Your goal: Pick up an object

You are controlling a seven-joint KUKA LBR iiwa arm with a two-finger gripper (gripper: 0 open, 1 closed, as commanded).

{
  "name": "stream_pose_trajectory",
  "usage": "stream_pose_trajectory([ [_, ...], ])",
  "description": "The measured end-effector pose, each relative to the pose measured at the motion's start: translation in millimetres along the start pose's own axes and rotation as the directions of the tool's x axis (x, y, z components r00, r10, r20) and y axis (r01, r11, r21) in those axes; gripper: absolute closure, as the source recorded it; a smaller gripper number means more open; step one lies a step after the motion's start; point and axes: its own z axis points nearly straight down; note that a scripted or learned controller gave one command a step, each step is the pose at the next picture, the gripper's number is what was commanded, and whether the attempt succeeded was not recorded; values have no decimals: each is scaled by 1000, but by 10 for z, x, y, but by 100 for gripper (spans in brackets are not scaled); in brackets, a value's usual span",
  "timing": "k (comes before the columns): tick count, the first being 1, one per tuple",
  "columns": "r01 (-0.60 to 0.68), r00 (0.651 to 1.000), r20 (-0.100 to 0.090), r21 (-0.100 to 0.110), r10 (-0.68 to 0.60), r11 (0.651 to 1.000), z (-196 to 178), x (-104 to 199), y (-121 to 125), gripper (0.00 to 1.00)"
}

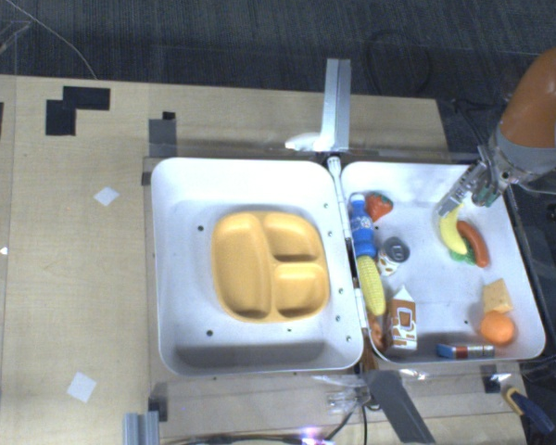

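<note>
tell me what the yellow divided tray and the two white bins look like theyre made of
Yellow divided tray: likely molded plastic, matte to satin, with rounded compartments, an even color and soft highlights. Left bin and right bin: probably thin formed plastic or painted sheet, smooth and slightly glossy, with rounded corners and soft reflections; the look leaves it open.

1 camera looks down from above the bench (65, 276) at a slant, far enough back to take in both white bins whole: the left bin (181, 276) sits near the middle of the view, the right bin (426, 248) toward its right side. Dark carpet (213, 17) crosses the top, and the arm (537, 119) enters at the right edge.
</note>
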Motion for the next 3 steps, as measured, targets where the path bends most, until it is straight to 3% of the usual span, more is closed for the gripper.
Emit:
stream_pose_trajectory([
  [1,-301,954,5,-4,301,954,292,251,273,100],
  [2,-294,956,13,-11,294,956,148,231,301,100],
  [3,-635,772,3,-8,636,772,-593,596,741,100],
])
